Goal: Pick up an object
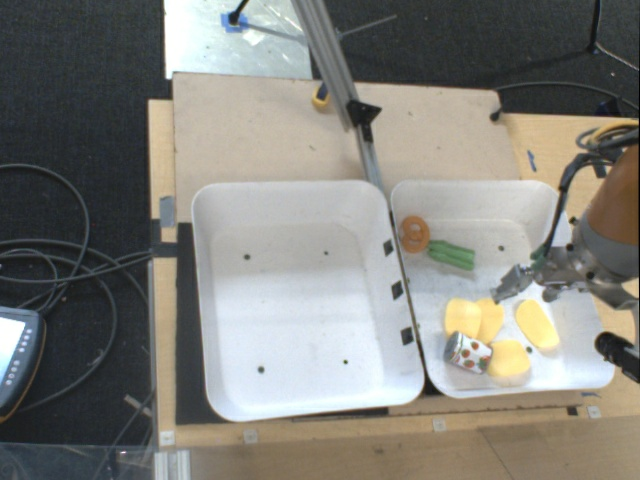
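**Over the right bin, nothing in hand yet**

Dark carpet and loose cables ring a pale wooden bench [430, 118] that bears two white bins side by side. On the clock face of the scene, the left bin [210, 268] sits around nine o'clock. The right bin [540, 193], around four, holds everything worth taking.

My arm [612, 218] comes in from three o'clock, and my gripper [522, 280] hangs low over the right bin's middle. The metal tip is small and blurred against the white floor, so I cannot tell whether my fingers stand apart or together. I see nothing between them.

My nearest candidate is the yellow oval piece [537, 325], just beside my tip at about five o'clock from it. Its long axis runs from eleven to five, so I judge I would want my fingers closing across the short way. Two more yellow pieces [474, 318] lie near, at seven o'clock from me. Beyond them, toward the bin's near edge, sit a small patterned can [467, 353] and a pale yellow lump [510, 362]. At ten o'clock from my tip lies a green stick [452, 256], with an orange disc [414, 233] close beside it against the dividing wall.

A short shift down and toward five o'clock would likely set me over the oval.
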Controlling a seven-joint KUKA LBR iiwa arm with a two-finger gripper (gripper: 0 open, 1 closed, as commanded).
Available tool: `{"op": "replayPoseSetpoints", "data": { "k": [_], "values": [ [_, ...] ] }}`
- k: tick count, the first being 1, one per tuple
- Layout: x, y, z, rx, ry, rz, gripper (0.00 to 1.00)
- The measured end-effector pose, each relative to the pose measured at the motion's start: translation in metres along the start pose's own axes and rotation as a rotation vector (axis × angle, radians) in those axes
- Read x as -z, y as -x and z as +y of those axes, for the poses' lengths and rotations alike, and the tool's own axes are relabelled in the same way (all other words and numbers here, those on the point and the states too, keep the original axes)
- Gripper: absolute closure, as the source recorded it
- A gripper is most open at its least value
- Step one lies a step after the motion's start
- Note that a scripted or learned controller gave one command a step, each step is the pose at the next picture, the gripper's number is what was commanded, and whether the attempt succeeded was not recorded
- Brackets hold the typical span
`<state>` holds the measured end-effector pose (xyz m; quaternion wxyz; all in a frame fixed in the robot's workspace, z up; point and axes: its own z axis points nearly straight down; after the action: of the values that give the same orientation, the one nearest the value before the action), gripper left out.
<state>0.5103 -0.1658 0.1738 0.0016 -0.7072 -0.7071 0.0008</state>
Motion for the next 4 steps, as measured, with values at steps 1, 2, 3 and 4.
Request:
{"op": "replayPoseSetpoints", "data": {
  "k": [1, 2, 3, 4],
  "values": [
    [-0.061, -0.006, 0.002, 0.001, -0.001, 0.001, 0.00],
    [-0.083, -0.006, 0.003, 0.000, 0.005, -0.001, 0.00],
    [-0.070, -0.005, 0.004, 0.000, 0.010, -0.003, 1.00],
    [-0.011, -0.002, -0.002, 0.003, 0.010, -0.003, 1.00]
  ]
}}
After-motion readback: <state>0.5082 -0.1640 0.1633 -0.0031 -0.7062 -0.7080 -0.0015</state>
